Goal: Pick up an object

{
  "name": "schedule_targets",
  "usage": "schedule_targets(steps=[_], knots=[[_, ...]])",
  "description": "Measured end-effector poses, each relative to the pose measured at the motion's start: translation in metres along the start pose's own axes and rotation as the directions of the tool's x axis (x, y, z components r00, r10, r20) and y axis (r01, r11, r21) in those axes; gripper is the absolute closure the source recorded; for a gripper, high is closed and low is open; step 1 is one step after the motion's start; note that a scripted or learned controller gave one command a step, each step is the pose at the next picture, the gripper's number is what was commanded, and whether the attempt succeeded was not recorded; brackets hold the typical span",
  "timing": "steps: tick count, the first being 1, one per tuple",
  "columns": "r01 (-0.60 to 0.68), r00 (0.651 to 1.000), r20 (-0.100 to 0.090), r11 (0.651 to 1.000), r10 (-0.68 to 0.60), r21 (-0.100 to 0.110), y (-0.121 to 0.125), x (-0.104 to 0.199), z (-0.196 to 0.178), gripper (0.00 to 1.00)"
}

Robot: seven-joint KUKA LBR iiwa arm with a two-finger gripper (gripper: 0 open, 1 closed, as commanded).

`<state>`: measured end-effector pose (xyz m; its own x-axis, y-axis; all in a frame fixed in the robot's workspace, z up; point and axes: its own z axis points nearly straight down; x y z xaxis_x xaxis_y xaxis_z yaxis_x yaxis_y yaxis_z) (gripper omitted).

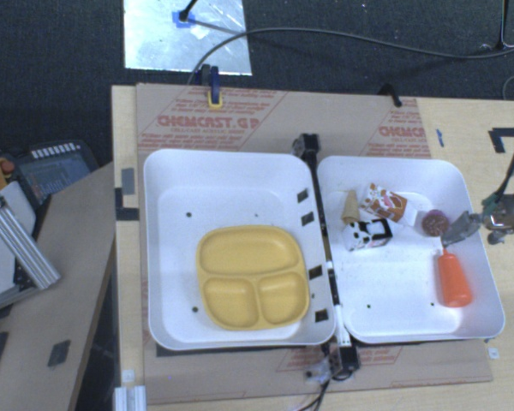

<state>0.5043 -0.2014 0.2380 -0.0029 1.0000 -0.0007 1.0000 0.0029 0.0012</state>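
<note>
Bins (240,165) — glossy white plastic, smooth.

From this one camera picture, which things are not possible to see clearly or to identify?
- Gripper, camera view: small and blurred at the right bin's edge; finger state unreadable.
- Arm: cut off by the picture's right edge.
- Small figures in the right bin: too small to identify; one black-and-white, one orange-and-white.
- Dark red round thing: too small to name.
- Orange object: its top end meets the gripper; contact unclear.
</note>
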Motion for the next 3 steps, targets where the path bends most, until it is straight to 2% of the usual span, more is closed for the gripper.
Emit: schedule_targets(steps=[1, 2, 3], knots=[[-0.001, 1.000, -0.002, 1.000, 0.001, 0.004, -0.004, 0.007, 0.059, 0.00], [-0.001, 1.000, -0.001, 1.000, 0.001, 0.002, -0.004, 0.012, 0.102, 0.00], [0.008, 1.000, -0.013, 1.000, -0.008, -0.004, 0.001, 0.020, 0.151, 0.00]])
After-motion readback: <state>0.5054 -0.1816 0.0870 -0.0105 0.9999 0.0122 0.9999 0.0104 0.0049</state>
